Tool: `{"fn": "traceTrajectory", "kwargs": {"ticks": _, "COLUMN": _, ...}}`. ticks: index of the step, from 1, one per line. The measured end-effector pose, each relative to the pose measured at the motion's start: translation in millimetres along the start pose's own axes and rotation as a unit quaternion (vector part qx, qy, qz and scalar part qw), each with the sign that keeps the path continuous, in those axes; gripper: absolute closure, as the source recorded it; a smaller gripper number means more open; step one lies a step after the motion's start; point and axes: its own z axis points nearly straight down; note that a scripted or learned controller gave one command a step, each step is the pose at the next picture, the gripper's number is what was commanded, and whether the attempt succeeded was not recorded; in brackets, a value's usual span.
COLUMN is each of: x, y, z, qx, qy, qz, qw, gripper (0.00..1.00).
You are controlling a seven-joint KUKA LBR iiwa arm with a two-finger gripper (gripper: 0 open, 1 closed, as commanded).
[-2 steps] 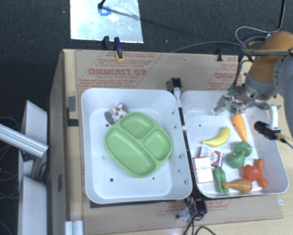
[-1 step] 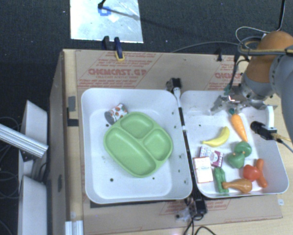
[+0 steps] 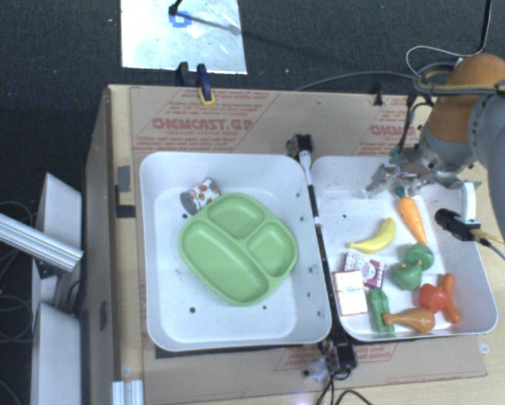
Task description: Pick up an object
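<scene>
My gripper (image 3: 390,184) hangs over the back of the right bin (image 3: 345,175), just behind the top end of an orange carrot (image 3: 412,218). Its fingers are spread open with nothing between them. A yellow banana (image 3: 375,238) lies left of the carrot. Toward the front are a green pepper (image 3: 412,265), a red toy vegetable (image 3: 437,298), a brown drumstick (image 3: 409,317) and a green piece (image 3: 377,307). Two small cartons (image 3: 351,291) (image 3: 363,267) rest near the bin's left wall.
The left bin (image 3: 163,310) holds a green divided plate (image 3: 238,247) and a small printed can (image 3: 201,195) lying behind it. A black divider (image 3: 314,209) runs between the bins. The arm (image 3: 480,116) fills the back right.
</scene>
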Motion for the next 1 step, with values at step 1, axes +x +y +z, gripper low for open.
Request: {"fn": "traceTrajectory", "kwargs": {"ticks": 1, "x": -3.2, "y": 0.1, "z": -0.2, "qx": 0.0, "qy": 0.0, "qz": 0.0, "qw": 1.0, "gripper": 0.0}}
